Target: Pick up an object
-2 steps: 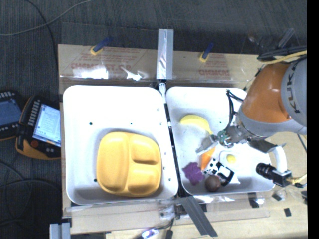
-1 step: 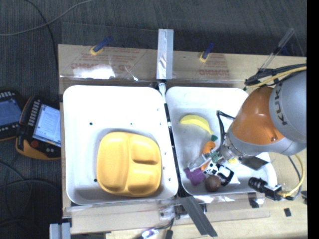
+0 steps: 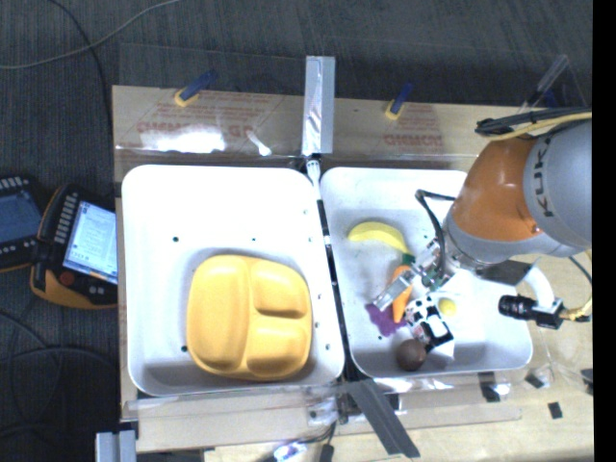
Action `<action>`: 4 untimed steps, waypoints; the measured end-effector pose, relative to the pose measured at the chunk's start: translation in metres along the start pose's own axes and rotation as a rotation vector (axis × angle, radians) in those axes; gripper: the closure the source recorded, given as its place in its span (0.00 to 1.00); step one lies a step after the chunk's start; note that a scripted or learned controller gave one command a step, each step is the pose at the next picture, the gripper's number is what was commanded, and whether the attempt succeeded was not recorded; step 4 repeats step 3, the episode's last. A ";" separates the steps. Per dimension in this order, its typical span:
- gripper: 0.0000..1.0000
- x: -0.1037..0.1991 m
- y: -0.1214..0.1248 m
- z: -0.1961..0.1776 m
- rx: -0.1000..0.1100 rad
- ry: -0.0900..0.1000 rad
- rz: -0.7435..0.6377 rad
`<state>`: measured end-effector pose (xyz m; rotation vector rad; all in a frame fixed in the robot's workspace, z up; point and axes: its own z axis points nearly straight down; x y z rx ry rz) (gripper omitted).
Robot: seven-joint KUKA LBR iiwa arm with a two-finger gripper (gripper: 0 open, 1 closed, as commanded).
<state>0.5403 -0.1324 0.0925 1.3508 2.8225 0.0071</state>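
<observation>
The gripper [image 3: 425,308] is down inside the right bin [image 3: 481,349], low among a tight cluster of small objects; whether its jaws are parted or closed cannot be determined, as the wrist and the clutter mask them. Directly around it lie an orange piece [image 3: 399,279], a purple piece [image 3: 382,316] on its left side, a small yellow item [image 3: 448,307] on its right, and a brown rounded object [image 3: 412,353] just below, near the bin's front wall. A yellow banana [image 3: 376,235] rests further back in the same bin, apart from the cluster. No object is confirmed between the jaws, so the pick is judged not yet secured. The arm [image 3: 520,200], grey with its orange band, reaches in from the right and overhangs the bin's rear corner. The left bin [image 3: 154,200] carries a large yellow sectioned tray [image 3: 248,316], well apart from the work. Risks noted: the candidates are touching or nearly so, so a closure could catch two pieces, or pinch only an edge and lose it on lifting; rounded items may roll away from contact; proximity to the front wall limits clearance for the brown object.
</observation>
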 end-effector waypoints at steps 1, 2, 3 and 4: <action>1.00 0.001 0.002 -0.010 -0.003 0.002 0.000; 1.00 0.021 0.088 -0.090 0.014 0.008 0.294; 1.00 -0.008 0.080 -0.090 0.014 0.005 0.308; 1.00 -0.008 0.080 -0.090 0.014 0.005 0.308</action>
